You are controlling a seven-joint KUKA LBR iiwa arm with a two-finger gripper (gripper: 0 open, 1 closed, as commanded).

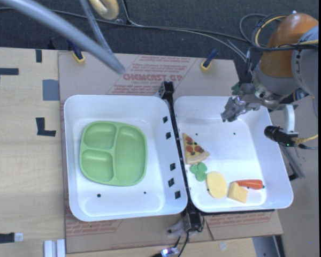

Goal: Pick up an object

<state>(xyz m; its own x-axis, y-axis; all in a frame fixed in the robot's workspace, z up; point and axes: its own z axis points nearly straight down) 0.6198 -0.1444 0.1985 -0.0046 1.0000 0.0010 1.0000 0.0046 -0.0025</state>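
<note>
Dark two-finger pincer poised at right white bin's far edge, grip state unclear, triangular pizza-slice toy lying well apart, toward the divider

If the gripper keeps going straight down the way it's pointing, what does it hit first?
Most likely the bare floor of the right bin. The gripper points down over its far end, apart from the pizza slice, though depth is unclear.

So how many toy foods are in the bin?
5, all in the right bin: pizza slice by the divider, green piece below it, yellow piece, cheese wedge, and orange piece touching it.
</note>
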